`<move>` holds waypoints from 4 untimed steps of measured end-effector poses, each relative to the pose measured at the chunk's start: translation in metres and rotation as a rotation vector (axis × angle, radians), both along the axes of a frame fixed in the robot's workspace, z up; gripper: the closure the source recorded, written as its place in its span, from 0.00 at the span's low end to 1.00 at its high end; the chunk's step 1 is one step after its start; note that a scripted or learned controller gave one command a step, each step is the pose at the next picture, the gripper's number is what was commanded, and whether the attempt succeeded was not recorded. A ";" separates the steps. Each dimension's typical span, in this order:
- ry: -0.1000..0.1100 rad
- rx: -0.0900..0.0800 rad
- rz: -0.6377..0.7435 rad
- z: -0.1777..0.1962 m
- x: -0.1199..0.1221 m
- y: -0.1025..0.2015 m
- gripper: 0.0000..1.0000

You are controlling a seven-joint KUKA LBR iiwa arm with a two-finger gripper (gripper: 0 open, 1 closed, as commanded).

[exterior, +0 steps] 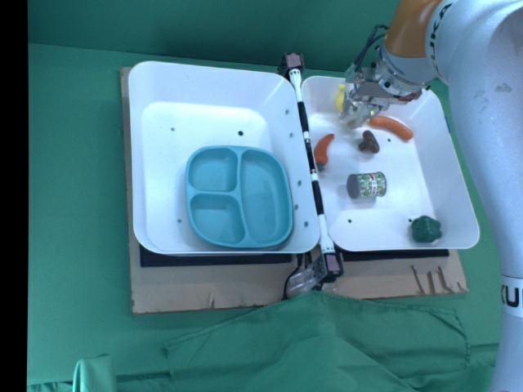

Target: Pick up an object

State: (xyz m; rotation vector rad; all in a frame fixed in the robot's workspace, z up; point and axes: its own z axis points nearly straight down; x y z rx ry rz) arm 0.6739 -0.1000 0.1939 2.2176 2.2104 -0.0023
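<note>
My gripper (354, 118) hangs over the far part of the right bin (458, 190), just beside a yellow object (339, 97) that it partly hides. An orange sausage-like piece (391, 126) lies right of the fingertips. A small brown piece (368, 141) sits just in front of them. An orange carrot (324, 150) lies near the bin's left wall. A dark can (366, 185) lies on its side in the middle, and a green pepper-like toy (425, 229) sits at the near right corner.
The left bin (163, 96) holds a teal divided plate (238, 196). A rail with black clamps (309, 149) runs between the two bins. Green cloth (310, 341) bunches at the bench's near edge. The grey arm (482, 96) fills the right side.
</note>
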 end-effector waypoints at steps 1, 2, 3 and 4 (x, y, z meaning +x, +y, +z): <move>0.006 0.005 0.000 0.114 0.013 -0.038 1.00; 0.008 0.007 0.001 0.177 -0.031 0.036 1.00; 0.010 0.007 0.001 0.177 -0.053 0.092 1.00; 0.006 0.006 0.001 0.172 -0.033 0.128 1.00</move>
